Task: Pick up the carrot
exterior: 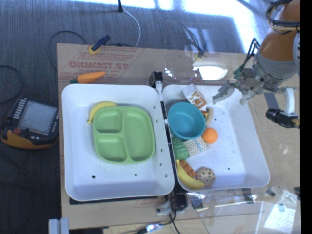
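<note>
I see the carrot (90, 76) lying on the tabletop (146, 62) behind the left bin (78, 130), under red lettering reading "CHEMCAST GP". My claw (229, 92) hangs spread and unladen over the right bin (243, 150), beside the blue bowl (185, 120).

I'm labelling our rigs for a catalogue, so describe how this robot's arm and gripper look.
The arm is a thick, rounded grey tube with a broad orange band above the wrist and a chrome-like ring at its top. The gripper is a compact grey-and-dark metal assembly with slim, pale jaws. A thin dark cable loops beside the wrist, and a black fitting hangs below it.
</note>
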Controlling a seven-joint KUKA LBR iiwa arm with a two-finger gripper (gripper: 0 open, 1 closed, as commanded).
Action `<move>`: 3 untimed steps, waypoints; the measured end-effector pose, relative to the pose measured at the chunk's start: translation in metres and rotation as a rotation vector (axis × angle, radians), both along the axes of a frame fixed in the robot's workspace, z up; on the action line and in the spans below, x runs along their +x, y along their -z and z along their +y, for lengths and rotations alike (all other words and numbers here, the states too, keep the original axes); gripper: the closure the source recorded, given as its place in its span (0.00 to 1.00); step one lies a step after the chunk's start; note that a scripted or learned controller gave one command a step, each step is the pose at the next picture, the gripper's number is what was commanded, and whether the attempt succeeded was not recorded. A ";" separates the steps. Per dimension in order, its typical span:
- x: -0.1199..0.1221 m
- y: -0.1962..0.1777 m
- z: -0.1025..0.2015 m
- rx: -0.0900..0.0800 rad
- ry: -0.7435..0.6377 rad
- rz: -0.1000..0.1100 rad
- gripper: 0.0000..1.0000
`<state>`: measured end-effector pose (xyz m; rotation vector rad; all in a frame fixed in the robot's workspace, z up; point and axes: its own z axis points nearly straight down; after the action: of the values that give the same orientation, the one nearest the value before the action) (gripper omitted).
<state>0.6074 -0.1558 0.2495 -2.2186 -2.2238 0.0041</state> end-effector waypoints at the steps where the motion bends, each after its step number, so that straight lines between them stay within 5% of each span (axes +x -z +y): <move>1: -0.050 0.149 0.014 0.003 -0.165 0.003 0.00; 2: -0.125 0.119 -0.050 -0.001 -0.311 0.001 0.00; 3: -0.123 0.087 -0.067 0.000 -0.215 -0.002 0.00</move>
<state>0.4844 -0.2231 0.1629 -1.9688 -2.4503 0.0016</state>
